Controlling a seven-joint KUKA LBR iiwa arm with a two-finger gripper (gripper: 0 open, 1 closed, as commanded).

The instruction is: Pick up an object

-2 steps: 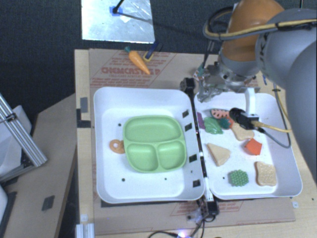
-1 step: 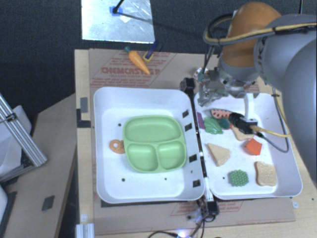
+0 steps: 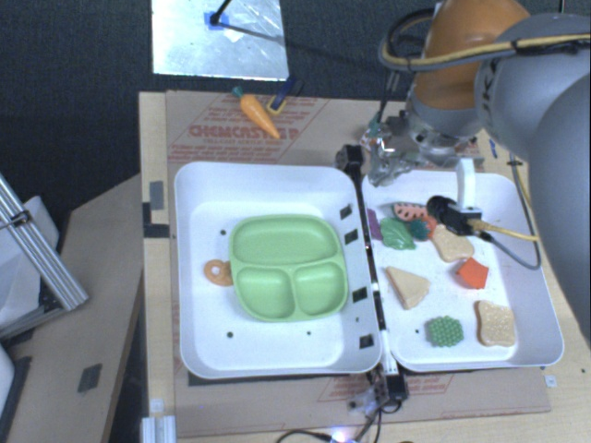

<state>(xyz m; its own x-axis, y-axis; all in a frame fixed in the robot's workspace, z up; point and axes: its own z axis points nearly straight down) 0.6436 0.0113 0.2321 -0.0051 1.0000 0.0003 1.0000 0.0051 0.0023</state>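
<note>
While the grey arm [image 3: 536,109] reaches in from the right, its pincer [image 3: 392,162] hangs over the far left corner of the right bin [image 3: 545,340], close to the edge where the two bins meet. From where I stand I cannot tell whether the pincer is apart or together, and nothing shows clamped in it. The pieces it could take lie in that right bin. A watermelon slice [image 3: 409,212] sits just near of the pincer, with a green leafy piece [image 3: 398,234] touching it on the near side and a purple piece [image 3: 373,223] against the bin's left wall. To their right lies a pale toast-like piece [image 3: 452,245], and an orange-red block [image 3: 472,272] lies just near of that. A tan wedge [image 3: 408,286] lies in the middle of the bin. Nearer still, a green bumpy ball [image 3: 444,330] and a bread slice [image 3: 496,323] lie side by side, a little apart. The left bin [image 3: 194,340] holds a green divided plate [image 3: 286,266] with a small orange ring [image 3: 218,272] just beside its left rim. Beyond the bins, a toy carrot [image 3: 259,115] lies on the counter [image 3: 106,275], near a silvery sheet [image 3: 222,30].
</note>
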